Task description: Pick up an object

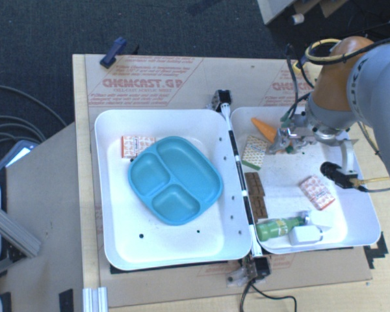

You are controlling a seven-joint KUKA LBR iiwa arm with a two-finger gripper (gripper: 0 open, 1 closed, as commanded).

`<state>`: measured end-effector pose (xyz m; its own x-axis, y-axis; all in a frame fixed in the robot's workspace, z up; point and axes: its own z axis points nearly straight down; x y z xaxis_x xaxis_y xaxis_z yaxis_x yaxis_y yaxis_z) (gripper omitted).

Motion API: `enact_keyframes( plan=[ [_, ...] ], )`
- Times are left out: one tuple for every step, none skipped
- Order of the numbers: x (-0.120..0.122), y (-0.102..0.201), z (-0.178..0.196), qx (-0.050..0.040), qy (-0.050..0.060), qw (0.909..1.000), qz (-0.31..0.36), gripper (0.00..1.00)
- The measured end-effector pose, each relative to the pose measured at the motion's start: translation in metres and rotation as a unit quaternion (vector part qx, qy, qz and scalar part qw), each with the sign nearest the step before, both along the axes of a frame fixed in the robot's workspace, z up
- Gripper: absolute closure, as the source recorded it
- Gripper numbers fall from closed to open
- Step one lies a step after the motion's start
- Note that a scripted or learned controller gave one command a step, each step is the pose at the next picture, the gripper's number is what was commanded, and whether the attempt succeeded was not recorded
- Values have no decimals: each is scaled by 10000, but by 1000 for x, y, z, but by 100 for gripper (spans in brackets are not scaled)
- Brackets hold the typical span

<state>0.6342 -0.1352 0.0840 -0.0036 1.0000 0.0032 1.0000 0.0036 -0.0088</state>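
Note:
The right bin (283, 182) holds an orange carrot-shaped piece (264, 129) at its back, a speckled square pad (253, 153), a brown bar (255, 194) along the left wall, a green bottle (279, 227) lying at the front, a white block (305, 234) beside it and a pink patterned packet (316, 192). My gripper (281, 143) hangs low over the back of this bin, just right of the orange piece and above the speckled pad. I see nothing held in it.
The left bin (110, 194) carries a blue divided plate (174, 179) and a small red-and-white packet (131, 145). A black clamp (221, 99) sits where the bins meet. A blue clip (112, 52) lies on the board behind.

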Motion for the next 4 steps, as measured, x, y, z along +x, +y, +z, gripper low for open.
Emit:
enact_keyframes(
  plan=[
    [5,69,102,-11,-52,10000,-11,100],
    [4,68,101,-16,-43,10000,-11,0],
    [-29,15,1,-23,-51,10000,-23,0],
    [-28,16,11,-20,-50,10000,-25,100]
  ],
)
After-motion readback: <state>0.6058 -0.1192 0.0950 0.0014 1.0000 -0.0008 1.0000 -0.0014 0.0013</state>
